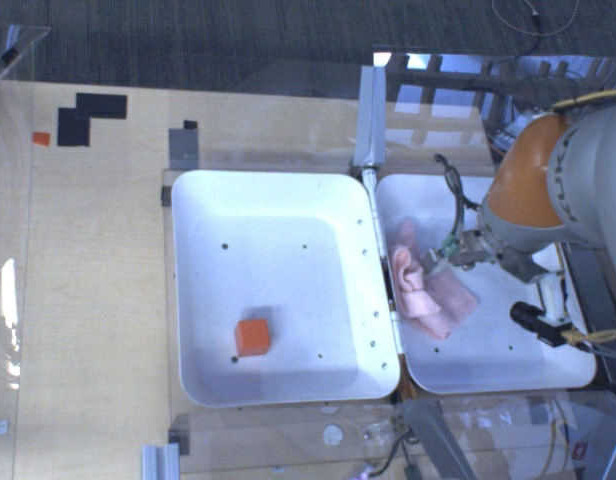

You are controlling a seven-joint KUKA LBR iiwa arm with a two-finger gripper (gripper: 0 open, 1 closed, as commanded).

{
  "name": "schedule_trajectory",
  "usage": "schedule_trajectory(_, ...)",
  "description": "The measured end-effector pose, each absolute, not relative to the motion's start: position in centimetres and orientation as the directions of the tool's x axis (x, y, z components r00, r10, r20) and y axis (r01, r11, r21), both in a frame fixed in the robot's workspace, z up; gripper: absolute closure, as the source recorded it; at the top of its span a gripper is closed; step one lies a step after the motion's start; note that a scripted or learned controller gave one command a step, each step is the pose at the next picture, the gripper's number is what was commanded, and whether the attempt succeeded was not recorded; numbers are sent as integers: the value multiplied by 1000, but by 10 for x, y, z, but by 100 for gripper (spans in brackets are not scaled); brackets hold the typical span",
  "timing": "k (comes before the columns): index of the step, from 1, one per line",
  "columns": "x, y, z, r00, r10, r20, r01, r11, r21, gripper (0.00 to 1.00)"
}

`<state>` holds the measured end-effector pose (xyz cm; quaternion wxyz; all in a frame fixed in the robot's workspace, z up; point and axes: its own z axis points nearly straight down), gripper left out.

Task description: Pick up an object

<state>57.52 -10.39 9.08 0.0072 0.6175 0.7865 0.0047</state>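
Fingers (451, 256) down at the upper right edge of the pink cloth (426, 293), in the right bin (508, 373); cannot tell whether open or closed, nor whether any fold sits between them.

Light wooden table (88, 318) across most of the view, with dark carpet floor (238, 18) along the top. Carries both white bins side by side, edges touching along the middle seam.

Left bin (188, 298): the wider of the two, shallow, with rounded corners and a few small dark dots on its bottom.

Grey arm (588, 183) reaching in from the right over the right bin, orange band (523, 183) above the wrist, a thin black cable (454, 183) looping down beside it toward the wrist.

Upright grey metal post (369, 113) at the far end of the seam between the bins.

Pink cloth crumpled in the left half of the right bin, close to the seam, one lobe stretching toward the far wall, another spreading right under the wrist.

Black stepped shape (88, 116) flat on the table at far left, well apart from the bins.

Orange block (253, 337) alone in the near left part of the left bin, resting flat on the bottom, well apart from the arm.

Small orange marker (41, 139) just left of the black stepped shape.
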Motion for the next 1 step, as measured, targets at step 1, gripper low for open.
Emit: schedule_trajectory(1,501,-127,91,-434,901,-12,901,434,15,0)
